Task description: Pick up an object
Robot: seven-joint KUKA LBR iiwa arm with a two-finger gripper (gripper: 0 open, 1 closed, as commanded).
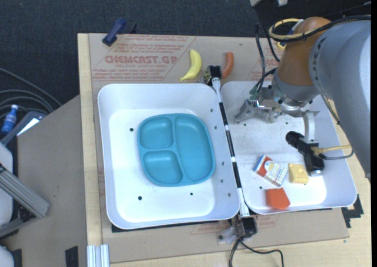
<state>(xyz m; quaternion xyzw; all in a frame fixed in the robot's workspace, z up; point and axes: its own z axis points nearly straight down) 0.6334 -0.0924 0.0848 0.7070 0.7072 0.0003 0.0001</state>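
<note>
1. The gripper (261, 110) hangs low over the far part of the right bin (250, 148), above bare, speckled floor. From this slant I cannot tell whether its jaws stand apart or together, and nothing shows between them
2. The things to pick lie in the near part of that same bin, apart from the gripper. They are a small carton (270, 170), a yellow block (298, 174) just beside it, and an orange block (277, 199) close to the front rim
3. The step in hand looks like the reach, with nothing lifted yet. To do it well, the gripper should travel toward the near side and centre over one thing. It should then come down with its jaws straddling that thing's narrower sides
4. The orange block seems the safest choice, since it stands clear of its neighbours. The carton and the yellow block sit so close that a jaw pushed between them could shove one aside
5. The carton is flat, rectangular printed card in white, orange and blue, lying askew, and it would probably dent under a hard squeeze. Both blocks look matte, squarish and firm
6. The bins are smooth white plastic, shallow and round-cornered, so a nudged thing may slide. The left bin (118, 118) holds a glossy blue plate (175, 149) with three compartments, too low and broad to grip easily
</note>
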